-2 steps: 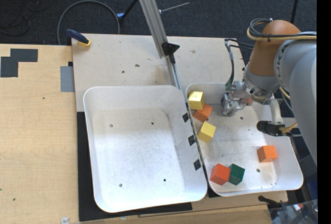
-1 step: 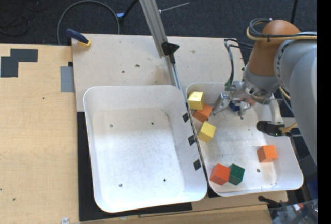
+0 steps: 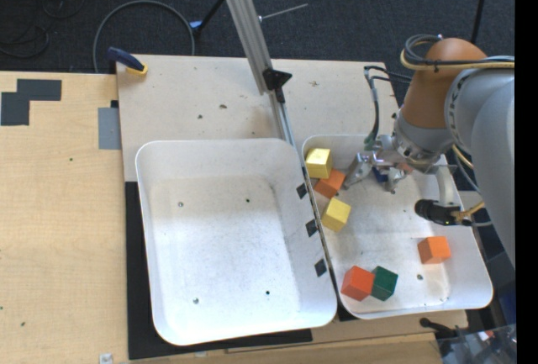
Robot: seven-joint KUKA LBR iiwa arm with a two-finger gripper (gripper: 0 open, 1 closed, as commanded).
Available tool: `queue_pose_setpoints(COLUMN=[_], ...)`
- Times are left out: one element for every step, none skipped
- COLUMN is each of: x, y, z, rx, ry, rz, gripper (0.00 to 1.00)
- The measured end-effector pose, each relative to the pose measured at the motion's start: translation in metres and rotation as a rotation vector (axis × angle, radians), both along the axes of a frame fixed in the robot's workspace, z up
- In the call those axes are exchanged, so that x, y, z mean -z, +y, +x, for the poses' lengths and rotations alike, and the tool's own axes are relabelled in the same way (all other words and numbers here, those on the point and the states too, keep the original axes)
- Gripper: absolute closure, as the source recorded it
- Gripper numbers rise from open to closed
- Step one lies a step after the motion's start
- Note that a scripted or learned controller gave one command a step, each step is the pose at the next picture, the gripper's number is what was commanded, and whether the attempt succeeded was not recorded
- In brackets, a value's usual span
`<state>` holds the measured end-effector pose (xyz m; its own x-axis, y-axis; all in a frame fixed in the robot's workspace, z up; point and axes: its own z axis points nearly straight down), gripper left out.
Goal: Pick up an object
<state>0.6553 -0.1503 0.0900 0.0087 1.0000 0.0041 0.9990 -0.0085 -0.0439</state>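
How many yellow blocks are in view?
2, both in the right bin: one yellow block at its far-left corner, another yellow block just nearer the camera. The arm could hide more.

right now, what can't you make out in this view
- the gripper, camera view: small and blurred against the wrist, so whether it holds anything is unclear.
- the right bin: its right wall is partly hidden by the arm.
- the orange block: whether it touches the yellow cube beside it is too small to tell.
- the red cube and green cube: contact or gap between them is unclear.
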Motion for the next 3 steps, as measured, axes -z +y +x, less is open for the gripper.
queue_pose_setpoints(x=[0.0005, 0.0008, 0.0012], y=[-0.0014, -0.0027, -0.0012], z=[-0.0034, 0.0034, -0.0055], rx=[-0.003, 0.0, -0.003], ry=[-0.012, 0.013, -0.021], rz=[0.004, 0.007, 0.0], gripper=[0.0, 0.0, 0.0])
